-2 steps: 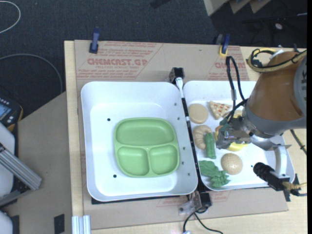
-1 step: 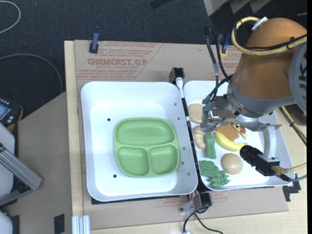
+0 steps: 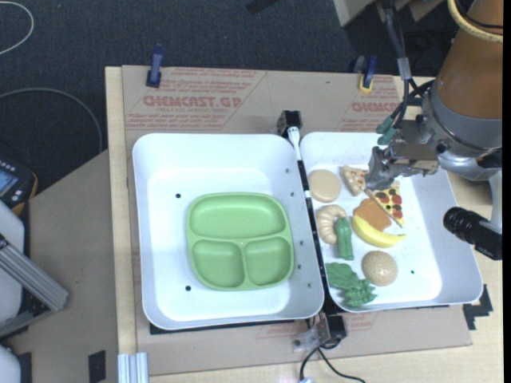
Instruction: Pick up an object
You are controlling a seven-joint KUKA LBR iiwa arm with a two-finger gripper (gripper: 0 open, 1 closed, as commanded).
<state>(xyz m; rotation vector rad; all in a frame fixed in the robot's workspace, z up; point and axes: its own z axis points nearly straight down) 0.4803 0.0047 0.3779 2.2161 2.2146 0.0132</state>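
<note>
1. I see the grey arm with its orange band point(image 3: 479, 54) reaching in from the right, its two-finger gripper point(image 3: 382, 180) low over the upper middle of the right white bin point(image 3: 447, 290)
2. Whether the pincer is wide or narrow I cannot tell; the dark fingers blur against the toys beneath them, and I see nothing clearly caught between them
3. Directly under the fingertips lies a toy pizza slice with red dots point(image 3: 391, 200), touching an orange-brown wedge point(image 3: 372, 213) and a yellow plastic banana point(image 3: 377, 232) just below it
4. A small pale triangular piece point(image 3: 353, 179) sits just left of the fingers, beside a round beige bun point(image 3: 324, 185)
5. Further down the cluster are a curled cream pastry shape point(image 3: 328, 218), a green pepper-like stick point(image 3: 343, 238), a tan round ball point(image 3: 380, 267) and a leafy green piece point(image 3: 349, 284) at the bin's near edge
6. All these toys crowd together in the bin's left half, many touching, so close neighbours press in on every side of the pizza slice
7. The left white bin point(image 3: 160, 214) holds a light green three-compartment plastic tray point(image 3: 239, 240), well apart from the gripper
8. A black divider strip point(image 3: 302, 183) runs between the two bins
</note>
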